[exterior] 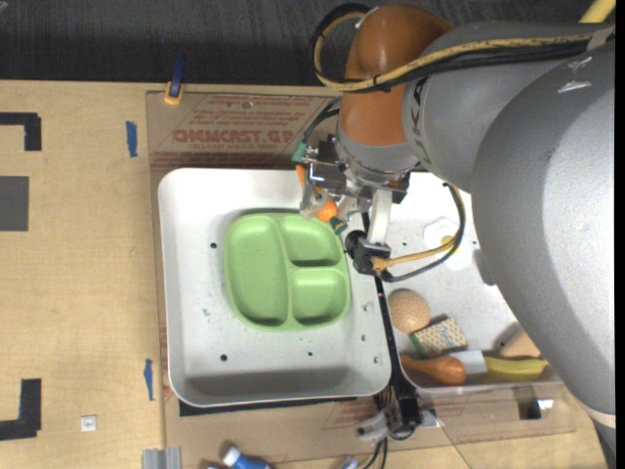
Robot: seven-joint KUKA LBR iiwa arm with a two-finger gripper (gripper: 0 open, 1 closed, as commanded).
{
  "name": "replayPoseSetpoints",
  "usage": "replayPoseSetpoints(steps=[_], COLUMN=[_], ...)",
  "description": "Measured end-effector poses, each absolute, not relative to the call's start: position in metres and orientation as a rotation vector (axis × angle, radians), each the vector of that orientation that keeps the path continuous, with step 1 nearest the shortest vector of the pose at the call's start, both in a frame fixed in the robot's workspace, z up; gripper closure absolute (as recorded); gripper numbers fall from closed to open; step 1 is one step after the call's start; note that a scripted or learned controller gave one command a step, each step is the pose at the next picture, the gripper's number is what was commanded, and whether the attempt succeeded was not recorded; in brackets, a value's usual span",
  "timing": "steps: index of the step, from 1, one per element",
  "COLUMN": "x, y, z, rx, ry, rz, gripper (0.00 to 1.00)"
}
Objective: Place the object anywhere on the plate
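a: we're looking down at the left bin (186, 291) with the green plate (285, 270) in it, three compartments, one large on the left and two small on the right. our gripper (330, 206) sits just off the plate's upper right corner.

b: and the object? we see a small orange thing (328, 207) with a bit of green right at the gripper, over the corner where the plate's rim meets the bin floor.

a: it looks pinched there, but we cannot tell whether the gripper is clenched on it or just beside it; the wrist hides the tips.

b: then that's our first worry. if the hold is only on an edge, the orange thing could slip out early and land on the bin floor beside the plate, not on it.

a: second worry: it sits at the very rim. let go here and it may strike the raised edge and roll off outward. we'd judge a shift toward the plate's middle is safer.

b: the dangling cable (420, 254) hangs near the divider between bins. it could drag across the plate's right edge and nudge it.

a: the right bin (439, 228) has an egg-like ball (408, 311), a carrot-like piece (435, 367) and a banana (516, 365), well apart from our work.

b: so they're no risk unless the arm swings back over them.
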State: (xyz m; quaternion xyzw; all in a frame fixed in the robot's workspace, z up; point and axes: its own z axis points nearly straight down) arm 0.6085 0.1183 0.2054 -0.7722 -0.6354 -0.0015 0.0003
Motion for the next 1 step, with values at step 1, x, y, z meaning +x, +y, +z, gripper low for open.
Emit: replayPoseSetpoints(steps=[1], x=[0.6085], y=[0.1156], z=[0.2047], rx=[-2.429], ry=[-1.992], rz=[-0.001], gripper=[0.00])
